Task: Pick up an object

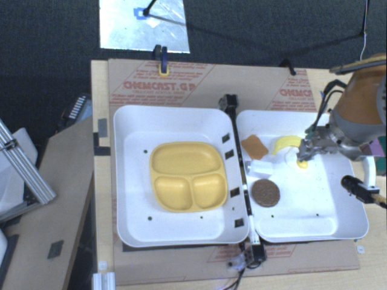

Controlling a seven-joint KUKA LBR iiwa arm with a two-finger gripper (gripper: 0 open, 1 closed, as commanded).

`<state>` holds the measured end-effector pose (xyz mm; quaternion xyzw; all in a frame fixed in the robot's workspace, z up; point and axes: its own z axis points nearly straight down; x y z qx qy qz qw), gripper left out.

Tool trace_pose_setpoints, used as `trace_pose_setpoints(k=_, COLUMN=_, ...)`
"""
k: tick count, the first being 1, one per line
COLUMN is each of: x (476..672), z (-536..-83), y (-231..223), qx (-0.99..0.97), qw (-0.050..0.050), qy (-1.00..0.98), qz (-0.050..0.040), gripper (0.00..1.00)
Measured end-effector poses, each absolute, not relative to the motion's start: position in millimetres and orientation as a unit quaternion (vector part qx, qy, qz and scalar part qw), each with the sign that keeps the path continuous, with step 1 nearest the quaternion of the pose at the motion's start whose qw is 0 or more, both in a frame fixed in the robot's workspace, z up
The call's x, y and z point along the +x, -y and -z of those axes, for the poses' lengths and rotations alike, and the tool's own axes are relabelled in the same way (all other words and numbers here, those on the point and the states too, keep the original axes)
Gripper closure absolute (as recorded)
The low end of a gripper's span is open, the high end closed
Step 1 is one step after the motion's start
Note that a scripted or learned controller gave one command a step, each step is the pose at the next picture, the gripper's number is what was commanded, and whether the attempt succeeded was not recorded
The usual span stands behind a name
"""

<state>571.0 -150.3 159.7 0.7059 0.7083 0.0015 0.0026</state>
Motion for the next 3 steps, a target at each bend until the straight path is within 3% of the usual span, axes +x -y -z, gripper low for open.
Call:
trace_pose_setpoints(k=1, x=571.8, z=-223, y=154, qx=0.706, qw=0.002, qy=-0.709, qz=-0.0013, gripper=1.0)
trace_pose_setpoints(k=2, x=572.7, z=-240, y=154, qx=0.706, qw=0.002, qy=-0.709, qz=-0.0009, gripper=1.0)
trace_pose_setpoints(k=3, x=566.6, z=-248, y=107, qx=0.705, qw=0.001, qy=-0.709, qz=-0.0007, gripper=1.0)
